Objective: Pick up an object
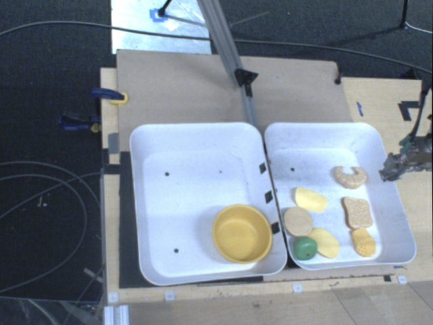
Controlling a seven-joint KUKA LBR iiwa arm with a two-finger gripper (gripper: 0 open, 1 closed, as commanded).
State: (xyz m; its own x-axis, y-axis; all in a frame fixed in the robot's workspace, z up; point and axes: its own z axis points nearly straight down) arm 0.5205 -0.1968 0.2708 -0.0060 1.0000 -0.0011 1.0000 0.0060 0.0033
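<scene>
Two bins (pixel 203 137): yellow bowl (pixel 242 233) left, food pieces (pixel 310 199) right; end effector (pixel 396 168) grip unclear.

Dark carpet floor (pixel 47 59) with black cables (pixel 40 202).

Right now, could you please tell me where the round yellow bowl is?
The round yellow bowl sits in the left white bin, at its near right corner, beside the divide from the right white bin.

This is a robotics lab or test cell. A plywood bench (pixel 203 87) bears two white bins (pixel 145 181), clamps (pixel 108 97) grip its edge at nine o'clock, cables (pixel 40 202) trail over dark carpet, and a tripod pole (pixel 223 39) rises at twelve o'clock.
</scene>
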